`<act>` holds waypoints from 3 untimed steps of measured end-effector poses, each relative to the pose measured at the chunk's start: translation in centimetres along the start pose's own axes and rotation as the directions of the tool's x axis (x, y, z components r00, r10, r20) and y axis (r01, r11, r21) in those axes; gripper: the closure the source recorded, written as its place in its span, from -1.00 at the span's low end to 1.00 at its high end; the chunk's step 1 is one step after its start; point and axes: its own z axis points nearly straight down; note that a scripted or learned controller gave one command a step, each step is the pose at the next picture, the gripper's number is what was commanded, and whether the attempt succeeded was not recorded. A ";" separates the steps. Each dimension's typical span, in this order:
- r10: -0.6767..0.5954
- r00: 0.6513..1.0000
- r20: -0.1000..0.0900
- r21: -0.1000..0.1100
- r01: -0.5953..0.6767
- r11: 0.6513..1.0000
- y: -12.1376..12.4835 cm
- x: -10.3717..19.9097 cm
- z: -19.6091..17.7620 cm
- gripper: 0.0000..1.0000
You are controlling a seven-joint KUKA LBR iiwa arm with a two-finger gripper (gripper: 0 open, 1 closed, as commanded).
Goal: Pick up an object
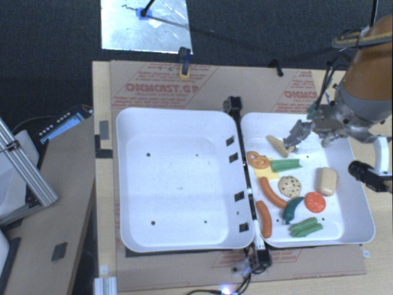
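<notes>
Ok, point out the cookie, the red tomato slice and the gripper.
cookie (289,185), camera view, centre of its speckled top.
red tomato slice (315,201), camera view, middle of its face.
gripper (294,136), camera view, between its fingertips.

dark carpet (49,42), cardboard-topped bench (159,85)

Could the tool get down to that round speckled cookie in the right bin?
Probably yes. The tool hovers over the same bin, and the cookie lies uncovered, though a green stick and orange sausage crowd it closely.
</notes>
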 end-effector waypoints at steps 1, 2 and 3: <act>-0.002 1.000 0.001 0.002 0.002 1.000 8.0 -2.2 20.2 -1.00; -0.001 1.000 0.001 -0.003 0.001 1.000 8.1 -2.2 18.3 1.00; -0.006 1.000 0.000 -0.009 0.006 1.000 10.6 1.4 8.8 1.00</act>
